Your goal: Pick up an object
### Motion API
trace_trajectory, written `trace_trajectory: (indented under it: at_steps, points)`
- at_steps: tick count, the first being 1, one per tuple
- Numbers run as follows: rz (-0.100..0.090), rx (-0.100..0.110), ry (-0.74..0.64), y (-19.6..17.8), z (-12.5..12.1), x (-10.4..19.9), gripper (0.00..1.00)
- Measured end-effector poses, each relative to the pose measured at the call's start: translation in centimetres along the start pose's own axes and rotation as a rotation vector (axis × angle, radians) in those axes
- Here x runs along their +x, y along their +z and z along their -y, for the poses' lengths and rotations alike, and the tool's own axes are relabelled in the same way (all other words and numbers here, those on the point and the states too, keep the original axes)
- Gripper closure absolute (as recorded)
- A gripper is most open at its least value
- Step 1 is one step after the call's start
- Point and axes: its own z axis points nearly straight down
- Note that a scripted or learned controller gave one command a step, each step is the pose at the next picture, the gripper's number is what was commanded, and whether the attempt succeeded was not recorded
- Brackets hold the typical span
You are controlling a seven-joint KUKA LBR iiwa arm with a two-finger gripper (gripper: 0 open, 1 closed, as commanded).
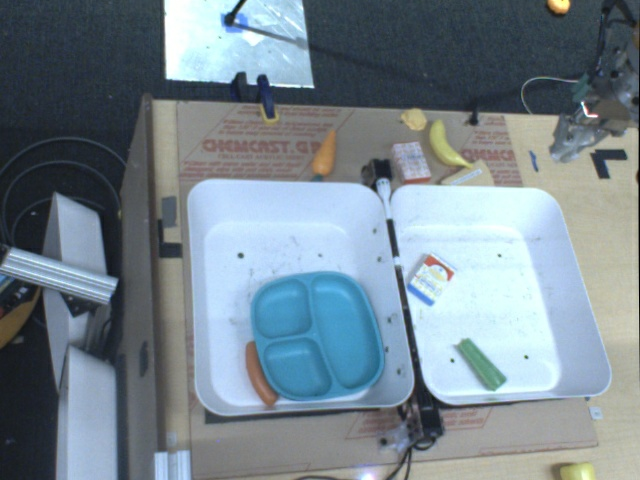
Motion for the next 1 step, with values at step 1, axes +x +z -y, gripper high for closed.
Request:
trace_trajectory:
  at_steps: [1]
  points:
    - [0.000, 0.003, 0.001, 2.90, 0.06, -1.19, 1.00]
